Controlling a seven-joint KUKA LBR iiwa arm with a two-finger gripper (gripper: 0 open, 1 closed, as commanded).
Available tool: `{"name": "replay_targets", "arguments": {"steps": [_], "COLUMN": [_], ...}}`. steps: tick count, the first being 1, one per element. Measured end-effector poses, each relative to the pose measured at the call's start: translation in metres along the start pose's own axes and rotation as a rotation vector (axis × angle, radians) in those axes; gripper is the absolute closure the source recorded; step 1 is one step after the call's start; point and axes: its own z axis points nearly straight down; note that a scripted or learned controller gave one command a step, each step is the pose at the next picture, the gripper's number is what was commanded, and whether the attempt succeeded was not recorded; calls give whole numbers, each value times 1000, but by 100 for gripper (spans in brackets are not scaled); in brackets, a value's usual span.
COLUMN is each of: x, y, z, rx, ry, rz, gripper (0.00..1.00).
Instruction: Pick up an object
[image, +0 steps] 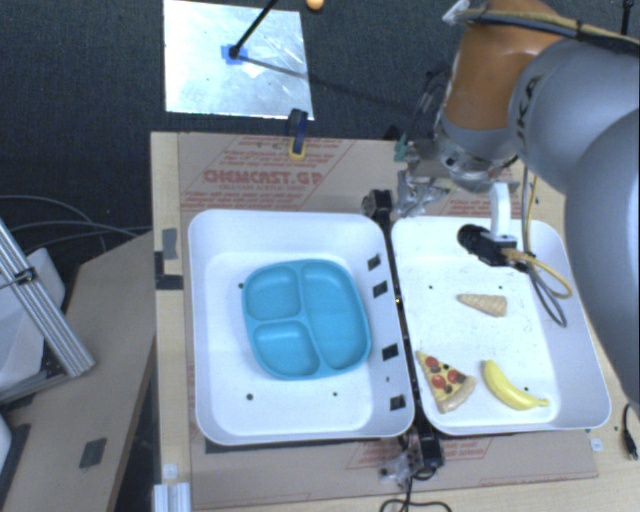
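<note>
Three toy foods lie in the right bin: a pizza slice near its front left corner, a banana just right of the slice, and a tan cone farther back, toward the bin's middle. The tool hangs at that bin's back left corner; whether it is open or closed cannot be told. A blue divided plate sits in the left bin.
</note>
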Motion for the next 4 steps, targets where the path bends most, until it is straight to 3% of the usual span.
{"name": "replay_targets", "arguments": {"steps": [1,2,3,4], "x": [31,105,216,182], "y": [3,-64,-80,-87], "z": [61,-140,-177,72], "rx": [9,-11,1,22], "ry": [1,8,7,-5], "rz": [2,-4,-8,10], "gripper": [100,100,100,100]}}
